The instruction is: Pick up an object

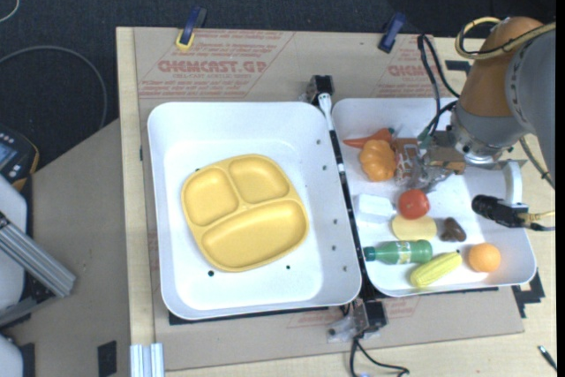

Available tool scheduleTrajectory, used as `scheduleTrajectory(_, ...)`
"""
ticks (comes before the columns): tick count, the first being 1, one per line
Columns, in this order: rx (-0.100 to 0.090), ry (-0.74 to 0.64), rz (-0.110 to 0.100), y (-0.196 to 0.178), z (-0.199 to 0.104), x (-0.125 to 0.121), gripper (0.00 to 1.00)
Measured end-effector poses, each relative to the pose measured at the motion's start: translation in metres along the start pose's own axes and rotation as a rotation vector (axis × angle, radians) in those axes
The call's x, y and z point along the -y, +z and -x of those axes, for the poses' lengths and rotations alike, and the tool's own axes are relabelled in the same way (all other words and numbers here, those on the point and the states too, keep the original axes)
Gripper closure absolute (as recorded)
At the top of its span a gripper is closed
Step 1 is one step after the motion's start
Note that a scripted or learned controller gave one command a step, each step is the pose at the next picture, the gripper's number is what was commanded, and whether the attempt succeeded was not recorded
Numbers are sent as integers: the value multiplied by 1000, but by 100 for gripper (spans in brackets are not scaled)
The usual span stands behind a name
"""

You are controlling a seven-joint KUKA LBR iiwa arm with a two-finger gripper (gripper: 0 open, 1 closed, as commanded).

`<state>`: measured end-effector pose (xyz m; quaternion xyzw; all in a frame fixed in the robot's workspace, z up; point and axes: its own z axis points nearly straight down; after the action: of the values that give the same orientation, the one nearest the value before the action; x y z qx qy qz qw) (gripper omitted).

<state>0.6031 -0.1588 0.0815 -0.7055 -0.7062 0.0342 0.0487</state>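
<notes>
My gripper (415,174) reaches in from the right and hangs over the middle of the right bin (521,265). It sits just above a red tomato (413,205) and right of an orange pumpkin-like toy (377,160). Nothing shows as held. A carrot (360,140) lies behind the pumpkin toy. Toward the front lie a pale yellow piece (413,228), a brown lump (452,230), an orange ball (483,257), a green bottle (399,252) and a yellow corn cob (435,268). A white block (372,206) rests by the bin's left wall.
The left bin (168,190) holds a yellow divided plate (244,210). A raised divider runs between the two bins. Clamps stand at the back edge of the board.
</notes>
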Motion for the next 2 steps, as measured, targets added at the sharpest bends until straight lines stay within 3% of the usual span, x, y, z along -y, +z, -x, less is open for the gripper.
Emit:
scheduleTrajectory(1, 20, 7, 112, -1, 56, 28, 100)
scheduleTrajectory(2, 25, -2, 127, -34, 65, -40, 100)
